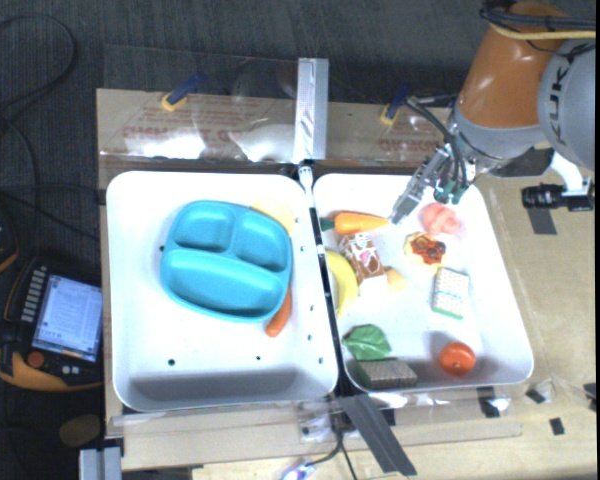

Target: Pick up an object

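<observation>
Right bin [510,298]: hand [412,200] above carrot [358,222].

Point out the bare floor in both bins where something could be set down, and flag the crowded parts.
Left bin: bare floor in front of the blue tray, along the near wall. Right bin: a smaller patch between the green leaf, tomato and white packet. Crowded: the far end around the carrot, beneath the gripper.

At nine o'clock from the bins you have a handheld pendant [52,330] with a lit screen lying on the dark floor; black cables [25,88] loop at ten o'clock; at twelve o'clock, clear plastic sheeting [230,133] is clipped to the bench [570,318] with blue-and-yellow clamps [180,92].
</observation>
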`<action>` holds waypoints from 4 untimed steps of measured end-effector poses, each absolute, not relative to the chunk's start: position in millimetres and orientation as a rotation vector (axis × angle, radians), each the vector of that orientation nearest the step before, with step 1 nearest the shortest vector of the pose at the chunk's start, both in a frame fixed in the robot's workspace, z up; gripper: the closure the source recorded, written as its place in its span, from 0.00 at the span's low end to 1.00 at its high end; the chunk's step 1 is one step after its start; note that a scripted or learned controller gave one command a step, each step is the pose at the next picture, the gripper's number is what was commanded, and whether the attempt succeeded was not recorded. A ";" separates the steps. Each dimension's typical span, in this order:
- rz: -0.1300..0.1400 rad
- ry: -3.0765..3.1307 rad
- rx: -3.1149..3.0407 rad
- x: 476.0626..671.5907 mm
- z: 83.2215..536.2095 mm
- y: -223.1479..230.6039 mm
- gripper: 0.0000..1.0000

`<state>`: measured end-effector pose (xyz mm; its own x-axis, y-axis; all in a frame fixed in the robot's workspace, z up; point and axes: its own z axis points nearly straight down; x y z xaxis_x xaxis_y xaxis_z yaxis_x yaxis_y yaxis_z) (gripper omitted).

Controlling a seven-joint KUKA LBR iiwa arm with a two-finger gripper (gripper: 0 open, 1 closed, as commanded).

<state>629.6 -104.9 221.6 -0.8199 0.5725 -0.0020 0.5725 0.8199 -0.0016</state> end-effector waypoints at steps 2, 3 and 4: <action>-0.003 2.722 1.569 583.3 140.7 -208.5 1.00; -0.005 2.530 1.860 589.0 179.7 -224.0 1.00; -0.006 2.304 2.133 626.9 198.7 -223.6 1.00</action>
